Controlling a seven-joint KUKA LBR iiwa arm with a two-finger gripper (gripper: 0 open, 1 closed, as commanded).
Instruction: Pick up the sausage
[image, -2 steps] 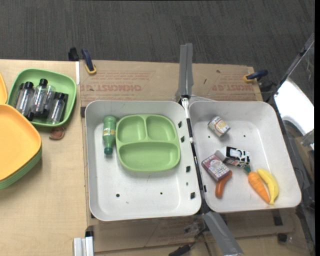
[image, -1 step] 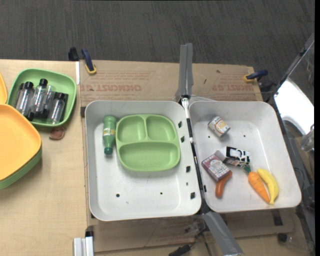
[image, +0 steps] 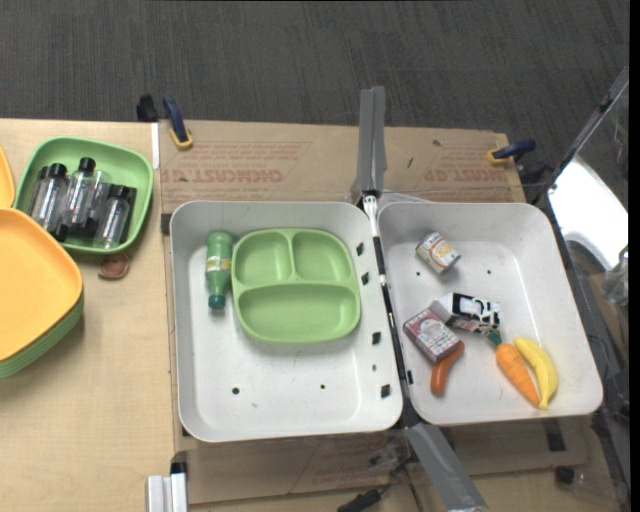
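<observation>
The sausage (image: 445, 368) is a small reddish-orange link lying in the right bin (image: 560, 250), near its front left, just below a pink carton (image: 431, 332). A carrot (image: 516, 371) and a banana (image: 540, 368) lie to its right. Part of the arm's white body (image: 592, 215) is at the right edge of the camera view, beyond the bin's rim.
The right bin also holds a small beige box (image: 437, 251) and a black-and-white toy car (image: 474, 313). In the left bin (image: 290, 400) sit a green divided plate (image: 295, 283) and a green bottle (image: 218, 268). Orange plates (image: 35, 290) and a green tray of vials (image: 85, 195) stand left of the bins.
</observation>
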